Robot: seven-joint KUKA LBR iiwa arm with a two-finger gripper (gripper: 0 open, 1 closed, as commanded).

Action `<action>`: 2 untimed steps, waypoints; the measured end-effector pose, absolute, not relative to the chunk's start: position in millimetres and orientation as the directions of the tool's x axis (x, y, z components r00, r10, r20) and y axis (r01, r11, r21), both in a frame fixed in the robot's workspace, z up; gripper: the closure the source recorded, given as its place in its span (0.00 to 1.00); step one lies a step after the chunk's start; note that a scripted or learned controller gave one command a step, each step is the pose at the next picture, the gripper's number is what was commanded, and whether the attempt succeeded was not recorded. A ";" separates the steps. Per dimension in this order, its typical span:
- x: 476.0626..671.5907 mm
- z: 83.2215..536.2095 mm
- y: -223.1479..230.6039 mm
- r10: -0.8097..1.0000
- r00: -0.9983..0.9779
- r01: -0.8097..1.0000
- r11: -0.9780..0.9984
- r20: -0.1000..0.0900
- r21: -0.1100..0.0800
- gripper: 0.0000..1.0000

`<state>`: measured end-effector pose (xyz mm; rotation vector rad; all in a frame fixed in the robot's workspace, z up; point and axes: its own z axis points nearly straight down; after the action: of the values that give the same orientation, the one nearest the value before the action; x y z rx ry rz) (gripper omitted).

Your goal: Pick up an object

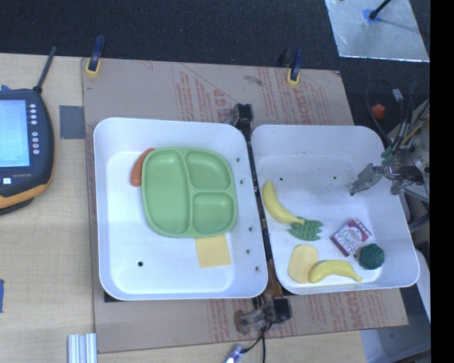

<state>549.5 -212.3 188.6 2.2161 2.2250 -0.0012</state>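
- White plastic is what we take as our landmark in the camera view: the right bin (329, 146), sitting side by side with the left bin (110, 203) on the bench.
- At the right bin's right rim we see the gripper (361, 185), low over the bare upper part of the bin floor; nothing lies between or under its tip, and we cannot tell how its claw is set, because it is small, dark and partly lost against the arm's hardware.
- The candidates for picking all lie in the right bin's lower half: a yellow banana (278, 205) by its left wall, a green leafy piece (307, 230) touching the banana's lower end, a red packet (351, 237) near the middle, a dark green round piece (371, 256) toward the lower right corner, and a second banana (333, 271) along the bottom wall beside a yellow oval piece (302, 262).
- Beyond the right bin's left wall, in the left bin, we see a green divided tray (189, 193), an orange sausage (138, 169) half tucked under it, and a yellow square (213, 252) just below.
- Our judgement of the risks: a descent from here would close on bare floor; the flat packet offers little to pinch; the touching, crowded pieces could be nudged or caught together; the round piece may roll away.
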 end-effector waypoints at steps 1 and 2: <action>487.8 129.0 -211.9 1.000 -0.005 1.000 0.005 0.001 -0.005 0.00; 552.3 91.5 -211.6 1.000 -0.006 1.000 0.006 -0.001 -0.003 0.00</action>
<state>552.3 -211.6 91.5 2.2155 2.2295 -0.0044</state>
